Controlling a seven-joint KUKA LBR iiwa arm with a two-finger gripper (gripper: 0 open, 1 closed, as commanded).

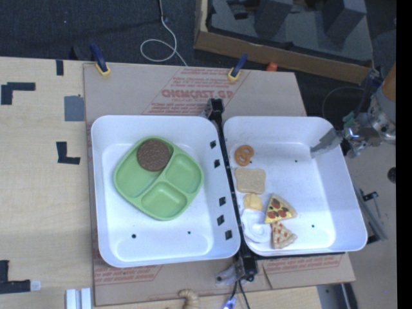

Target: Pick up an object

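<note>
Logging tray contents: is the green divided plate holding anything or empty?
Holding one item. A brown round patty sits in the upper compartment of the green plate; its two other compartments are bare.

Robotics lab test cell: light wooden tabletop [38,192] with black tape markers [64,153], printed brown cardboard sheet [193,94] held by blue spring clamps [237,66], loose white cable [159,44] on dark carpet, toy food in two shallow white plastic bins [103,237].

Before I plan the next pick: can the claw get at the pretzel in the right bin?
Probably yes. The claw sits over the right bin's far right side, and the pretzel lies alone near the divider with bare floor between them; the bread slice sits just below it.
</note>
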